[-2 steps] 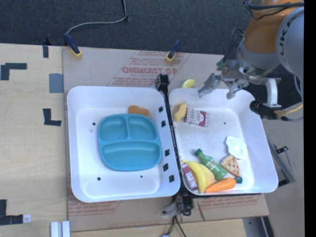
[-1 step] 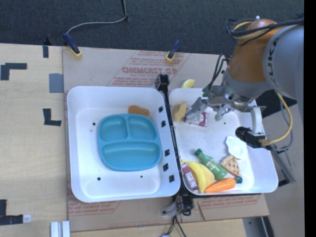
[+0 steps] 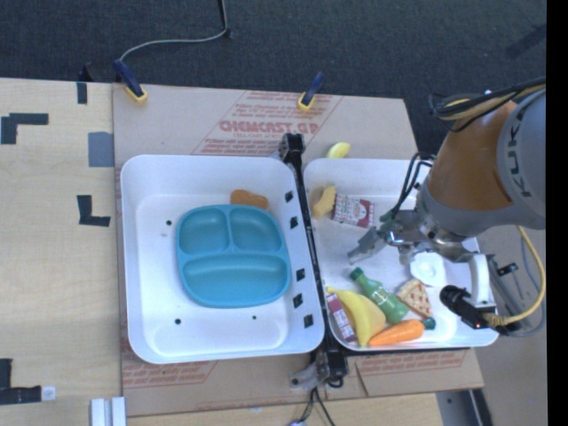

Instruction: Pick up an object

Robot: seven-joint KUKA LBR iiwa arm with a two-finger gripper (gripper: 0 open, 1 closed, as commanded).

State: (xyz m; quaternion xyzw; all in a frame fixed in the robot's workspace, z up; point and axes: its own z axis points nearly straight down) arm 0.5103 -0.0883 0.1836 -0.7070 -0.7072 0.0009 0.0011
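Note:
My gripper hangs over the right bin, its two grey fingers spread open with nothing between them. Just below it lies a green bottle, and a white round lid-like piece sits to its right. Up and to the left of the fingers lies a red-and-white carton beside a yellow piece. Along the bin's front edge lie a banana, a carrot, a pizza slice and a small red packet.
The left bin holds a blue divided plate and a brown nugget. A yellow item rests outside, by the right bin's back rim. The arm's orange band overhangs the right bin's right side.

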